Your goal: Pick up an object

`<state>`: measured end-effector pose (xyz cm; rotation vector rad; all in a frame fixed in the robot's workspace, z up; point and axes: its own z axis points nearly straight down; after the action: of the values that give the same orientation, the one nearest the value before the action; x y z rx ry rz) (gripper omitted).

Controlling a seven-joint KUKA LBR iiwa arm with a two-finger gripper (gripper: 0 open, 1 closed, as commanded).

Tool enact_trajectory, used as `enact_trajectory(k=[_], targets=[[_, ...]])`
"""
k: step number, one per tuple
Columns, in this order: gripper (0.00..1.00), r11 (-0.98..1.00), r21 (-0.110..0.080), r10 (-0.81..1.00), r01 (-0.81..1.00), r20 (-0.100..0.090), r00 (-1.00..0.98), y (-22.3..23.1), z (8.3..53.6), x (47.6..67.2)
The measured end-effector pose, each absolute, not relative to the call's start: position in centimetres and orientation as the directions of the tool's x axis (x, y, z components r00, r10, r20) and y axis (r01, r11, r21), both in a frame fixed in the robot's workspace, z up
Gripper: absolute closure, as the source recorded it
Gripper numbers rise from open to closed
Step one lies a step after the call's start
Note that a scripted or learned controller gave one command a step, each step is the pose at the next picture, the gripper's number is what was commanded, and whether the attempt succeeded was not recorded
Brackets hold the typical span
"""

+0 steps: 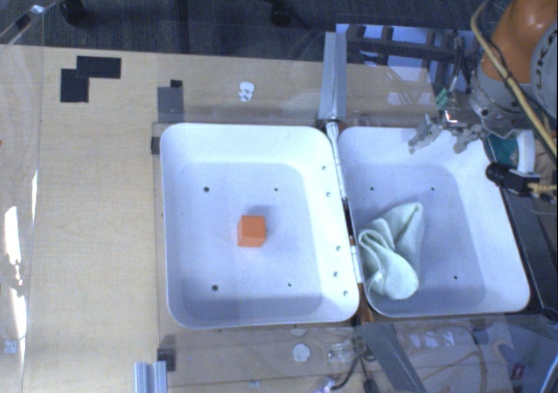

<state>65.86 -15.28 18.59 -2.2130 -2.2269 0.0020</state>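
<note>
the arm (pixel 523 25) came in from the right and was cut off by the frame edge, so only its orange band and part of the grey wrist showed, with cables looped in front. the gripper (pixel 443 134) hung over the far rim of the right bin (pixel 488 295); its two fingers stood spread apart with nothing between them, though their tips were small and hard to make out. in the right bin lay a pale cloth (pixel 392 250), crumpled against the near-left side, close to the wall shared with the left bin (pixel 187 295). its long axis ran roughly from the near edge toward the far edge, tilted a little to the right at the far end; folds hid how it was layered. in the left bin sat an orange cube (pixel 252 231), near the middle, its sides roughly square with the bin walls, well apart from the gripper.
</note>
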Motion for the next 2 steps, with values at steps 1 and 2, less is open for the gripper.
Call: enact_trajectory(k=[1,2], targets=[[0.0,-0.047,0.002,0.999,0.999,-0.001,0.047,-17.67,9.43,66.89],[1.0,-0.04,0.002,0.999,0.999,-0.004,0.04,-17.53,10.32,66.97]])
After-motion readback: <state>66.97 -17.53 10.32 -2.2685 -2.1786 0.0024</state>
